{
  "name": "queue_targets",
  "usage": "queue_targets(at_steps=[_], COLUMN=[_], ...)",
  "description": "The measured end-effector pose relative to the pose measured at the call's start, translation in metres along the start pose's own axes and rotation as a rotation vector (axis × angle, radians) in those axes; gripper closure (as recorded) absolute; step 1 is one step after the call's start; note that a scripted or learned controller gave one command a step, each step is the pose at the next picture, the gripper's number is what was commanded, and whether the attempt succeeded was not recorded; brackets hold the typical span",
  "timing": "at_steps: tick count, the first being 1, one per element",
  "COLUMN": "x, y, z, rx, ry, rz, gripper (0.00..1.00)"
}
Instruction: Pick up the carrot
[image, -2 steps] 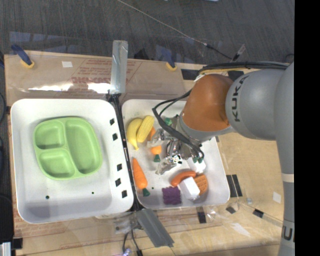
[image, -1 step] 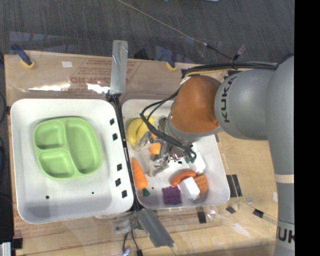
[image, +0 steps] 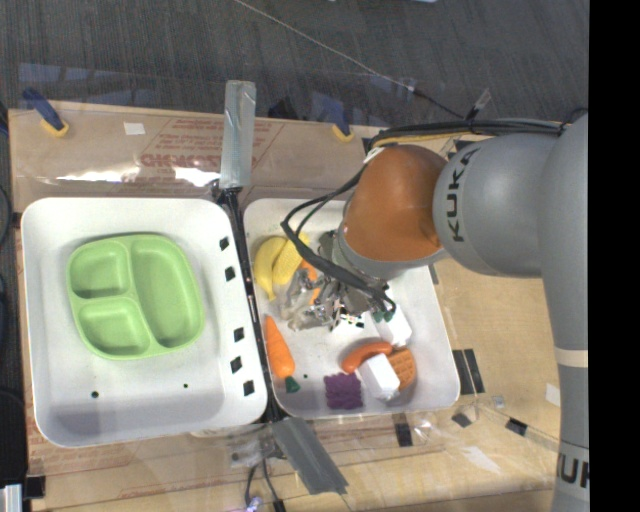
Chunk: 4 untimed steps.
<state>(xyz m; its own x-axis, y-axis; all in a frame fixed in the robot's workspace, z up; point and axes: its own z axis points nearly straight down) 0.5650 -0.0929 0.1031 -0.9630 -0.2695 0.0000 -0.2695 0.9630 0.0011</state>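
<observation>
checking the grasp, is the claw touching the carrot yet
Apart. The camera view shows bare white bin floor between the claw and the carrot, which lies by the right bin's left wall.

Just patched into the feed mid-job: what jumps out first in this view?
The big grey arm with its orange band, reaching in from the right, its end effector low over the right bin beside the bananas. Next, the green tray in the left bin. The carrot lies along the right bin's left wall, apart from the end effector.
</observation>
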Motion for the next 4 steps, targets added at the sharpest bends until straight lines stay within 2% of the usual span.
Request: queue_targets(at_steps=[1, 2, 3, 4], x=[0.014, 0.014, -0.016, -0.018], y=[-0.019, -0.019, -0.024, -0.024], z=[-0.036, -0.035, 0.013, 0.001], rx=[0.003, 0.002, -0.001, 0.002], ry=[-0.003, -0.002, 0.001, -0.004], rz=[0.057, 0.056, -0.017, -0.019], gripper=[1.00, 0.00, 0.00, 1.00])
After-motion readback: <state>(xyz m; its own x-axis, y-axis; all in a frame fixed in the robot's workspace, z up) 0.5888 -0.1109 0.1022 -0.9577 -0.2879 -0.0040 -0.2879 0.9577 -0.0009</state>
